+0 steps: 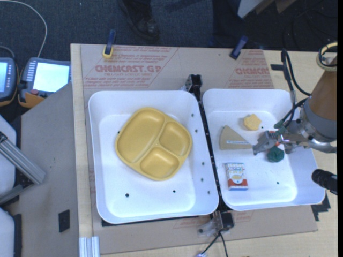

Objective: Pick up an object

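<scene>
The right bin [257,197] holds a tan wedge [231,138], a small yellow piece [252,122], a red and white carton [236,176] and a dark green object [276,155]. My gripper [266,144] reaches in from the right and hangs low over the bin, between the wedge and the green object. The green object lies just right of and below the fingertips, touching or nearly touching them. Whether anything sits between the fingers I cannot make out.
The left bin [107,191] carries a yellow divided plate [154,142]. A black clamp [194,82] sits at the bins' top junction. Cables run along the right edge of the bench, and a blue and yellow clip [109,44] lies at the board's far left corner.
</scene>
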`<state>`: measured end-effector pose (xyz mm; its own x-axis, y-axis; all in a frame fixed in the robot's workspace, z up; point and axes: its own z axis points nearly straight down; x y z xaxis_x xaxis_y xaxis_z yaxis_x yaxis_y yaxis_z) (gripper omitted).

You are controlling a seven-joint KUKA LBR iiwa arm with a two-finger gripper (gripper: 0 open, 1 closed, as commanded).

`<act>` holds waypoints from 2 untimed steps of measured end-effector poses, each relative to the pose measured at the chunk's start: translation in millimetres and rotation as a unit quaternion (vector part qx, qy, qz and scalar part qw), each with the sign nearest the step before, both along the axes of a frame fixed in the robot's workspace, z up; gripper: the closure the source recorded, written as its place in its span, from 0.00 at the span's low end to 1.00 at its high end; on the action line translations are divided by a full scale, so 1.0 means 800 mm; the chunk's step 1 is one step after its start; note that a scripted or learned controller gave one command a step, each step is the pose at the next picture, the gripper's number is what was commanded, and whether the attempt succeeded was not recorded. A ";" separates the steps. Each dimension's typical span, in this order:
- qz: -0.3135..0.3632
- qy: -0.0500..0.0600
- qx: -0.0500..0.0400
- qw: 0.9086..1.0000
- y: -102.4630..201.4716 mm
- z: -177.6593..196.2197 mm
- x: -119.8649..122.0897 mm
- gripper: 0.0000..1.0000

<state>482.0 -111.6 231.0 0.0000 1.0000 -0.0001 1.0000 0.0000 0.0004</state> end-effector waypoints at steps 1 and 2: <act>0.000 0.004 0.001 1.000 0.012 -0.065 0.006 0.00; 0.000 0.003 0.001 1.000 0.020 -0.121 0.006 0.00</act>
<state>487.0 -95.5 134.5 0.0001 1.0000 0.0024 1.0000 -0.0001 -0.0065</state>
